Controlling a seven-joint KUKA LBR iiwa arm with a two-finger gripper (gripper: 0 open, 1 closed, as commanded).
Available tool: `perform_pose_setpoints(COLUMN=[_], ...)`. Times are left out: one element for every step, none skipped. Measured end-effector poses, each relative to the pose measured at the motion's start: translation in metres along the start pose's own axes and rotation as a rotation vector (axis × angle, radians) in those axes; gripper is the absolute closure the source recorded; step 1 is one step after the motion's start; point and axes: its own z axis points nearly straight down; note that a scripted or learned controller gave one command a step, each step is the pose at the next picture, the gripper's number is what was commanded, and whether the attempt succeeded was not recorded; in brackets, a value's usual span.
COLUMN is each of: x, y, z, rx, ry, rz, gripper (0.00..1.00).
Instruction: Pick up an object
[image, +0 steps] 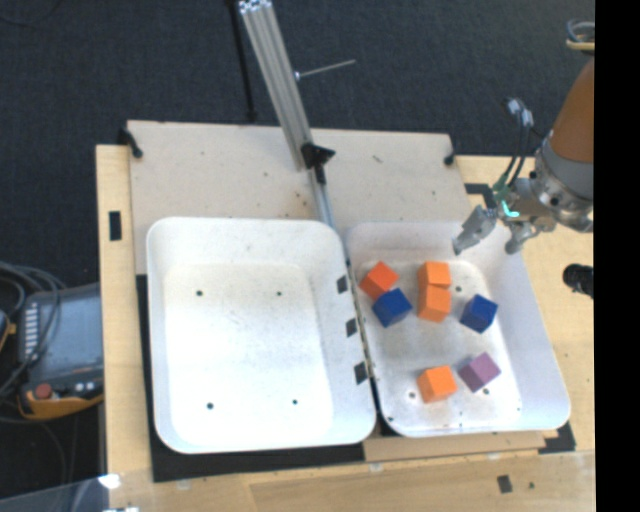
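Claw (495, 233) hangs open, unladen, above small orange, blue and purple cubes (434, 290).

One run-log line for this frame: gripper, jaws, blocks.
gripper: above right bin far edge | jaws: open, nothing between | blocks: six in right bin, none lifted

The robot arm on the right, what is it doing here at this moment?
The grey arm's two-finger gripper hangs with fingers spread over the far edge of the right white bin, holding nothing. Below it lie small blocks: three orange, two blue and one purple cube. The tall orange block is nearest. The left white bin sits beside.
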Motion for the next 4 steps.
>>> perform_pose_setpoints(x=[0.000, 0.007, 0.004, 0.000], y=[0.001, 0.006, 0.003, 0.002], z=[-0.002, 0.047, 0.089, 0.152], rx=[-0.004, 0.000, 0.000, 0.002], ry=[-0.002, -0.002, -0.002, -0.001], rz=[-0.001, -0.003, 0.002, 0.004], gripper=[0.00, 0.00, 0.00, 0.00])
